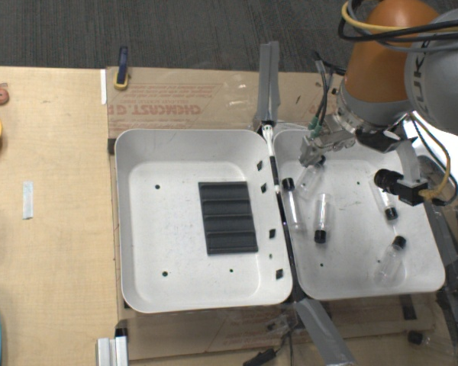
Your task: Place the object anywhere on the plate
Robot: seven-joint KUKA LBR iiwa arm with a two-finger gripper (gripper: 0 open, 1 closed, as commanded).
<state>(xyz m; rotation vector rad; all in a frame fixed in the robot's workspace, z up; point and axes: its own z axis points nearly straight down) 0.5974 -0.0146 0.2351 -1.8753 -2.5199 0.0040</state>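
Note:
A dark ribbed plate point(228, 217) lies flat in the middle of the left bin point(137, 280). Several clear tubes with black caps lie in the right bin point(351, 284): one point(291, 207) along its left wall, one point(320, 218) near the middle, one point(387, 205) to the right and one point(390, 259) at the front right. My gripper point(314, 157) hangs over the back left corner of the right bin. A further clear tube point(307, 177) lies slanted right at its tip, touching or nearly touching it; whether it is held is unclear.
A metal divider point(269, 90) runs between the two bins at the back. The arm's orange band point(388, 29) and its cables fill the space above the right bin's back edge. Cardboard point(183, 101) lies behind the left bin.

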